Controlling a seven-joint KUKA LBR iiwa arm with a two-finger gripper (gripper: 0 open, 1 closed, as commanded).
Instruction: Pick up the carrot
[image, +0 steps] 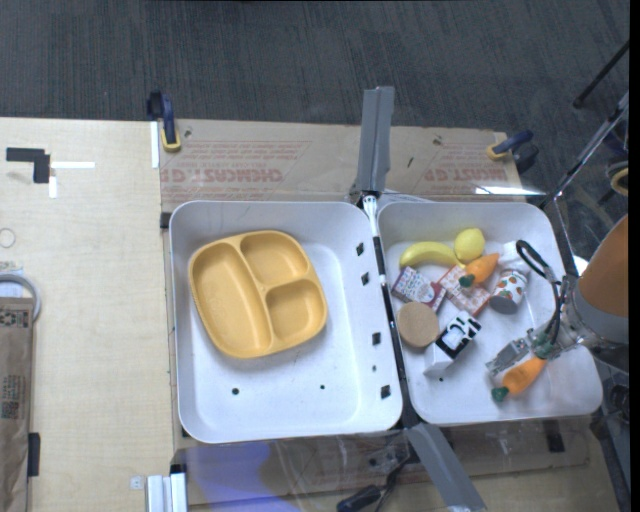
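An orange carrot with a green tip lies near the front right of the right bin. A second orange carrot-like piece rests further back, beside the lemon. My gripper hangs low over the bin, right above and touching or nearly touching the front carrot's upper side. The arm's orange band comes in from the right edge. I cannot make out whether the carrot is held.
The right bin also holds a banana, a lemon, a small printed box, a tan disc, a black-and-white item and a spotted grey piece. A yellow divided plate lies in the left bin.
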